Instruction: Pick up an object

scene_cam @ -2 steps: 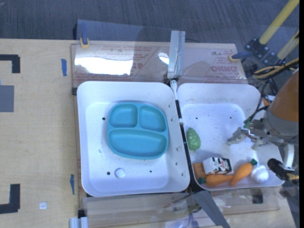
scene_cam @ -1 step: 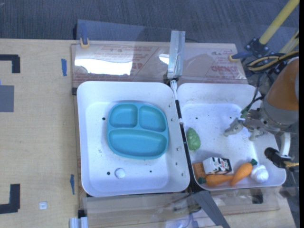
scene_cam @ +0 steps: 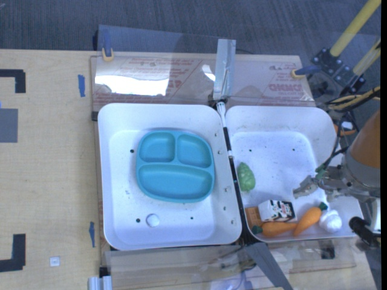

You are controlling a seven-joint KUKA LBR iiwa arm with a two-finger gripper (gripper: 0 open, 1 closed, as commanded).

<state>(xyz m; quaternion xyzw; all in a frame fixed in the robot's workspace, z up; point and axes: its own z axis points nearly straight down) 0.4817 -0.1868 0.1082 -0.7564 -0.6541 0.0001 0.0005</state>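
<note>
Camera view: carrot [scene_cam: 307, 218] just below tool [scene_cam: 315, 186].

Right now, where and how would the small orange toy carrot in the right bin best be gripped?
Probably across the middle of the small orange toy carrot, coming straight down from above. It lies flat and slanted near the right white bin's front wall, its sides there free; the white-tipped end touches one end and an orange packet the other.

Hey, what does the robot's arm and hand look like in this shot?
At the right edge, the arm shows a rounded orange band with grey metal below it. The hand is a small grey metal piece pointing left over the right bin. Dark cables loop beside the wrist.
</note>
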